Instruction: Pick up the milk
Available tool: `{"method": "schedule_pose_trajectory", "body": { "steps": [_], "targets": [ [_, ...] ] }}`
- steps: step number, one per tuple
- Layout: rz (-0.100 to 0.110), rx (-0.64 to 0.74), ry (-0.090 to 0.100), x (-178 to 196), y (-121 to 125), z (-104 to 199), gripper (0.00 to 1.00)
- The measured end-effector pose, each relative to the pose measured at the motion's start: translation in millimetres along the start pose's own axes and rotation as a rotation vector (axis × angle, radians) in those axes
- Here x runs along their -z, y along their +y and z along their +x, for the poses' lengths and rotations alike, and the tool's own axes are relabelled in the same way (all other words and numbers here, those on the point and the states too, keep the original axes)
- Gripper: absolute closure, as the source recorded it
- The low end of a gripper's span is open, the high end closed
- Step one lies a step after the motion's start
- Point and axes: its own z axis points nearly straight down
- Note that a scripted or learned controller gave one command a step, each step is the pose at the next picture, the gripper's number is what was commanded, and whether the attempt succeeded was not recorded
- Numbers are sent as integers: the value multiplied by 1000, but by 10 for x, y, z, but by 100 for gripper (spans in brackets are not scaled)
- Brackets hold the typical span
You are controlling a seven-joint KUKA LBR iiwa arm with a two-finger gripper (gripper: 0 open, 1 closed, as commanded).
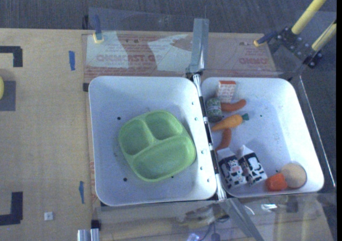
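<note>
The milk carton, cow-patched, lies on its side at the near-left corner of the right bin, long axis running left-right, beside the orange piece, and the gripper's state I cannot tell from here.

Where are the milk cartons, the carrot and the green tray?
milk cartons [241, 170], camera view, cow-print side of the pair
carrot [228, 123], camera view, middle of the orange body
green tray [156, 145], camera view, ridge between its compartments
</note>
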Motion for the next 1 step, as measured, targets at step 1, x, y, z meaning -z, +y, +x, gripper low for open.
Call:
{"method": "schedule_pose_trajectory", "body": {
  "steps": [1],
  "targets": [
    [3, 5, -6, 81, -5, 15, 100]
  ]
}}
